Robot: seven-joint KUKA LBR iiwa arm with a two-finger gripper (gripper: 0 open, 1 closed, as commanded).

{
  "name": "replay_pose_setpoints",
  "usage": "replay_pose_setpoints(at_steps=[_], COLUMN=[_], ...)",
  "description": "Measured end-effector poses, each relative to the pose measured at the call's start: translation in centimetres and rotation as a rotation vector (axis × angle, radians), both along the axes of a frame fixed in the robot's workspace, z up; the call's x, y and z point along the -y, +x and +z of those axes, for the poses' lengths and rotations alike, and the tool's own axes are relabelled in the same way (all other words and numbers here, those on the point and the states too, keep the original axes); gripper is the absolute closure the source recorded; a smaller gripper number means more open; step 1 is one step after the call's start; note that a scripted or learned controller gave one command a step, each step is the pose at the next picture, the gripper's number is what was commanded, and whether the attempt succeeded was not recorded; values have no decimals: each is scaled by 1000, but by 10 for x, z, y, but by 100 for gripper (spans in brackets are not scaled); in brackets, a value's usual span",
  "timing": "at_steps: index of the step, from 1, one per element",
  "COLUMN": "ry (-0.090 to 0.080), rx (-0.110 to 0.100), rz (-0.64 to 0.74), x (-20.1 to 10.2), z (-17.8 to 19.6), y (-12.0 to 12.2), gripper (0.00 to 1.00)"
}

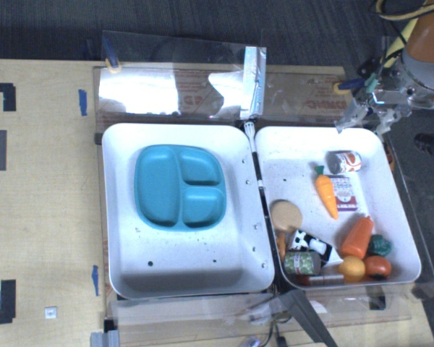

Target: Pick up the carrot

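Now the carrot (326,194) is seen lying flat in the right bin (289,147), slanted, its green top toward the far wall and its tip toward the near wall. A can (343,163) sits just beyond the carrot's top, and a small packet (345,194) lies just beside the carrot on its right, perhaps touching. Nearer than the carrot, well apart from it, a heap is packed into the bin's near corner: a larger orange vegetable (357,237), a dark green piece (380,245), an orange fruit (353,268), a tomato (378,266), a tan disc (286,213) and a jar (301,263). The carrot is thus left fairly free on its left side, which is judged the easier side for an approach.

The end effector (370,105) is held above the far right corner of the bin, well beyond the carrot and past the can, with nothing gripped; whether it is wide or narrow cannot be told. It is judged that the reach has yet to be made. In the left bin (123,147), well apart from the carrot, a blue tray (179,186) is resting.
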State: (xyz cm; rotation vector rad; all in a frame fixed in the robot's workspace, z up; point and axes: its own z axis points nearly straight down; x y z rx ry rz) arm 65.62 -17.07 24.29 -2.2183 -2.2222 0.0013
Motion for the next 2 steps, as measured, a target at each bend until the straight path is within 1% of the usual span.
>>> replay_pose_setpoints(at_steps=[1,2], ry=[1,-2], rx=[2,7], rz=[3,0], x=[-51,-49], z=[-137,-125], y=[-29,-28], gripper=[0,100])
